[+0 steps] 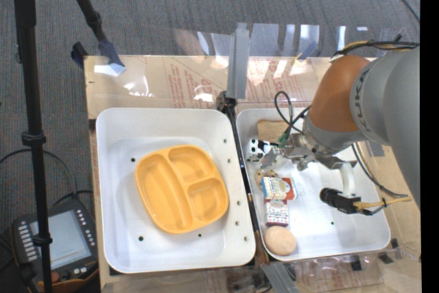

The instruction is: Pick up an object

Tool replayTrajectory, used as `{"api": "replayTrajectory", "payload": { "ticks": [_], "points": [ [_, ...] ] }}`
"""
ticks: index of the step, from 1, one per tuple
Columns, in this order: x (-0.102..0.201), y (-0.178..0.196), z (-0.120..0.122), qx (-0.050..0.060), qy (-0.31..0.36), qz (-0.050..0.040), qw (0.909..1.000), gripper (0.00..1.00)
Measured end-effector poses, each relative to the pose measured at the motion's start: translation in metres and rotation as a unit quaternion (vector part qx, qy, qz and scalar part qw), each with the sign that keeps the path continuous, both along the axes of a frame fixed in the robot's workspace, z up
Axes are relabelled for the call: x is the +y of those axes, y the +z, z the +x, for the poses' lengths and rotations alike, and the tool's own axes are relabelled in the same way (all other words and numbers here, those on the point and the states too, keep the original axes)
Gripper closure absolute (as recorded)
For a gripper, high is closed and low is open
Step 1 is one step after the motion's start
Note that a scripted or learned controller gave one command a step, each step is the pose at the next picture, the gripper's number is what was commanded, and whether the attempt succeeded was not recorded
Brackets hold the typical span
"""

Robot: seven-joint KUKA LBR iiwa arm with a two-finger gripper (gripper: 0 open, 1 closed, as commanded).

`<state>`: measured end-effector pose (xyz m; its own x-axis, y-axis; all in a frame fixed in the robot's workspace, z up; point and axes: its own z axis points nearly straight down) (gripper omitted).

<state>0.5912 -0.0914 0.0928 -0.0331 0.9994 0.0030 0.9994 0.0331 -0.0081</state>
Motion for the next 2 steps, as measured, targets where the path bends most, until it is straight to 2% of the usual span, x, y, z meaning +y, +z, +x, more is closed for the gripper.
{"api": "replayTrajectory", "payload": {
  "ticks": [1, 2],
  "points": [
    [0.001, -0.003, -0.042, -0.008, 0.062, 0.0001, 0.9981, 0.00],
    [-0.003, -0.009, -0.086, -0.001, 0.198, 0.0016, 0.9802, 0.00]
  ]
}}
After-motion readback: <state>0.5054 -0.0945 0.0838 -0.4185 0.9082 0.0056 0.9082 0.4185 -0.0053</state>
